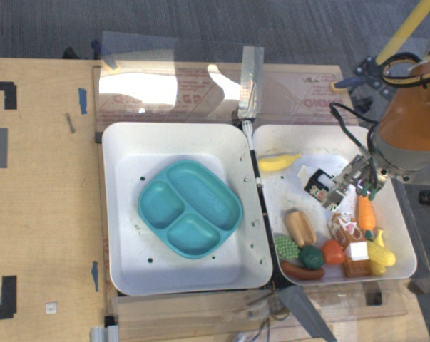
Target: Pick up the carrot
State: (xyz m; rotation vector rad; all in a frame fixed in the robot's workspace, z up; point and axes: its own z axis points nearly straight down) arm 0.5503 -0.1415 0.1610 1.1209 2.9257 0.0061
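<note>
The carrot (367, 214) lies in the right bin (407, 223), close to that bin's outer wall, with its green top toward the far end and its orange body running toward the near end. Measured from the carrot: a cluster of toy food sits just beside its near tip, including a red-and-white piece (345, 228), a yellow corn-like piece (380, 254), a small boxed item (357, 257) and a tomato (334, 251). A bread roll (300, 228) lies farther off toward the divider, and a banana (277, 162) lies well apart, toward the far end of the bin.

The gripper (361, 180) hangs just above and slightly beyond the carrot's green end, near it. Whether its jaws stand apart or together cannot be told; the mechanism reads as a blur of metal and coloured parts. Nothing is visibly held.

Assessment of the object: it appears to be a small moulded toy, so likely light, rigid and smooth, with a tapered round body that may roll or squirt out under an off-centre squeeze. The thicker part of the orange body, just below the green top, is judged the best hold, taken across its width. The near tip is crowded by neighbouring pieces and gives little finger clearance.
</note>
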